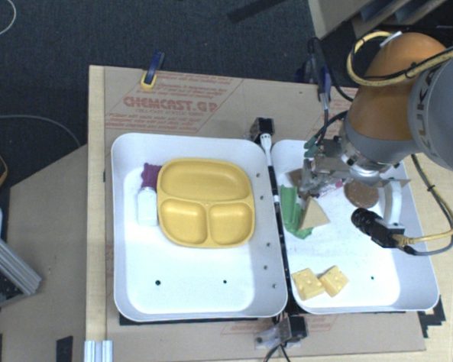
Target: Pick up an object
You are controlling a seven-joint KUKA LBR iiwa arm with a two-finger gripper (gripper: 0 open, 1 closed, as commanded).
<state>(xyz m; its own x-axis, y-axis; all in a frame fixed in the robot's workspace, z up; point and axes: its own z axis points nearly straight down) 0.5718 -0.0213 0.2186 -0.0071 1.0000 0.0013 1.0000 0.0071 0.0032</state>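
My gripper [312, 183] hangs low over the far left part of the right bin [392, 290], under the orange band of the arm. Just below it lie a tan wedge-shaped piece [315, 215] and a green strip [291, 209] against the bin's left wall. A brown round disc [361, 195] sits to the gripper's right, partly hidden by the wrist. Two yellow cheese-like blocks [320, 282] lie near the front of that bin. I see nothing clearly between the gripper's tips.
The left bin [193, 285] holds a yellow divided plate [206, 200], with a purple item [150, 175] and a white item [146, 207] by its left side. A black fitting with a yellow cable [373, 226] hangs off the arm over the right bin.
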